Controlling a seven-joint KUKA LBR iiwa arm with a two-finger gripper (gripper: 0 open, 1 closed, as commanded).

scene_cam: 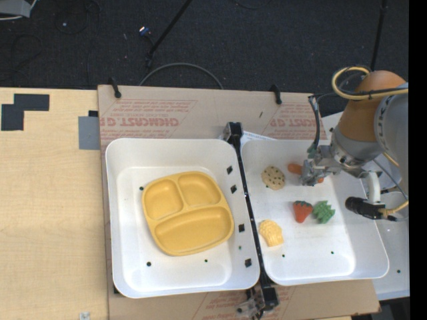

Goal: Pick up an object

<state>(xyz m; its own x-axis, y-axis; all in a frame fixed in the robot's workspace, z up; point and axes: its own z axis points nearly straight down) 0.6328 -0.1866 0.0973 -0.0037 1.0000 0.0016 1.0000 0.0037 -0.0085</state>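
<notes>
Right bin [333, 272]: cookie [273, 177], strawberry [302, 211], green toy [323, 211], yellow lump [270, 232], orange bit [295, 168] at far side. Gripper [313, 174] low beside the orange bit, likely the pick target; jaw state can't tell. Left bin [127, 245]: yellow divided plate [187, 213], prob. for sorting. Cardboard [153, 117] print mirrored, approx. "CHEMCRZT".

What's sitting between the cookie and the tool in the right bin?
In the camera view, a small orange piece lies between the cookie and the tool, just left of the tool. The rest is bare bin floor.
</notes>
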